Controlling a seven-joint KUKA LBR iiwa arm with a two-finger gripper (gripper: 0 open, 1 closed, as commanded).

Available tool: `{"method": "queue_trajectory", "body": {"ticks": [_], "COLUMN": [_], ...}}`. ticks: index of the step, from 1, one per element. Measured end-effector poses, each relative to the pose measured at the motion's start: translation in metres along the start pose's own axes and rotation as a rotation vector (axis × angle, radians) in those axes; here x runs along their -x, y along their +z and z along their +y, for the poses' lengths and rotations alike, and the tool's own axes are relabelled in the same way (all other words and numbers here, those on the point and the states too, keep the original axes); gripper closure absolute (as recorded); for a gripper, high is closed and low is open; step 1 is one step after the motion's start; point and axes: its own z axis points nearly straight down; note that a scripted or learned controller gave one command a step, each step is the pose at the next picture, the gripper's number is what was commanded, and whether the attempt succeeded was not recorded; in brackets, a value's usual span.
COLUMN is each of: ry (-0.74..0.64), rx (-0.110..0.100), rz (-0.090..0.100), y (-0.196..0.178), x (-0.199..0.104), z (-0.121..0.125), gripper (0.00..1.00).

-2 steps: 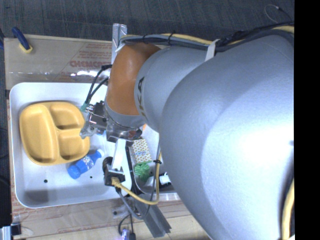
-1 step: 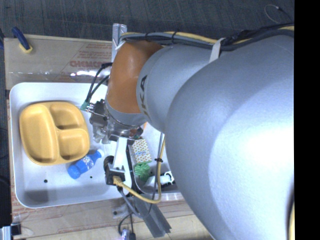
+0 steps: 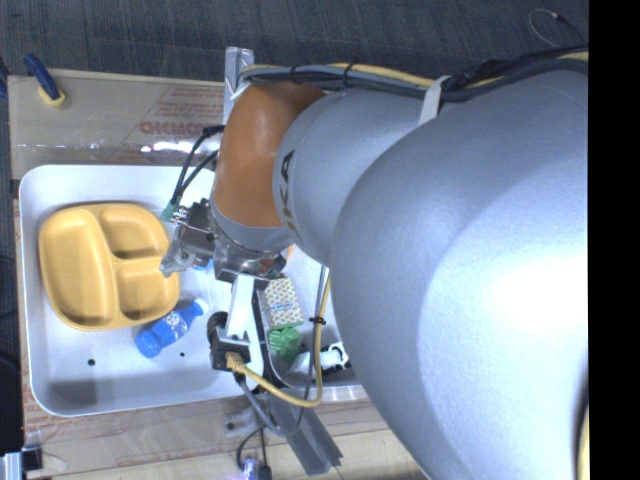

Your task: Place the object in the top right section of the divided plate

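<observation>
- Fingers of the gripper (image 3: 178,253) are at the right edge of the yellow divided plate (image 3: 100,263), but we cannot tell if they are apart or together, because the wrist hides most of them. We see nothing that is clearly between them.
- We cannot say with certainty which thing is the task's object. The blue bottle (image 3: 168,330) lies on its side on the floor of the left bin (image 3: 60,393), just below the plate's lower right edge and maybe touching it. No section of the plate has anything in it.
- Other candidates are the patterned packet (image 3: 282,302) and the green item (image 3: 286,342), which lie close under the arm's cables.
- What can go wrong: if the fingers are empty, a release now puts nothing on the plate. Also, the gripper is over the rim and not over the middle of a section, so we think a dropped object could bounce out.
- A round bottle would roll easily on the smooth plate.
- The yellow cable (image 3: 285,393) hangs low and could drag the small items.
- The arm (image 3: 420,248) reaches in from the right, with the orange band (image 3: 250,163) above the wrist, and the wrist points down and left toward the plate.
</observation>
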Motion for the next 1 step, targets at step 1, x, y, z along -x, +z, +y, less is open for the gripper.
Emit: {"method": "queue_trajectory", "body": {"ticks": [1], "ry": [-0.120], "rx": [0.007], "rz": [0.003], "y": [-0.0097], "x": [-0.0523], "z": [0.0257], "gripper": [0.00]}}
